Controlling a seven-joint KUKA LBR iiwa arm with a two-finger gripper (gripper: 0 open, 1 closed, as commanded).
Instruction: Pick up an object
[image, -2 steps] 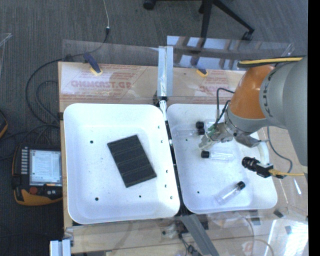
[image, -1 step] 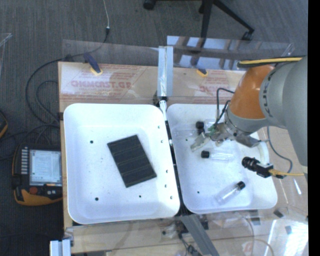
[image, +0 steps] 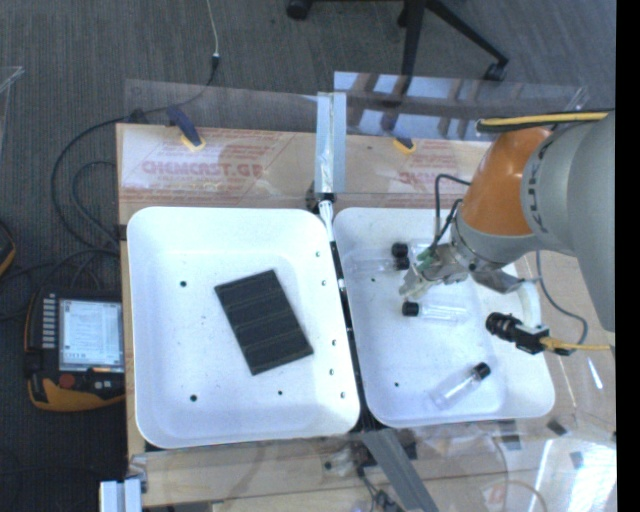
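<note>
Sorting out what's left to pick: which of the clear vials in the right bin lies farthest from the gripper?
The vial near the right bin's front edge, black cap pointing up-right. The other vials sit clustered close under the gripper.

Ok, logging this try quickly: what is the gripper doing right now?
Gripper: low in the right bin among the clear vials; open or shut cannot be told.

1. The two shallow white plastic bins (image: 160, 330) look smooth with a slight sheen.
2. The flat black ribbed slab (image: 263, 321) is matt.
3. The clear cylindrical vial with a black cap (image: 459, 383) looks glossy, like glass or plastic.
4. The pale wooden bench top (image: 230, 170) shows a dull grain.
5. The grey arm casing with an orange band (image: 560, 190) is smooth and semi-gloss.
</note>
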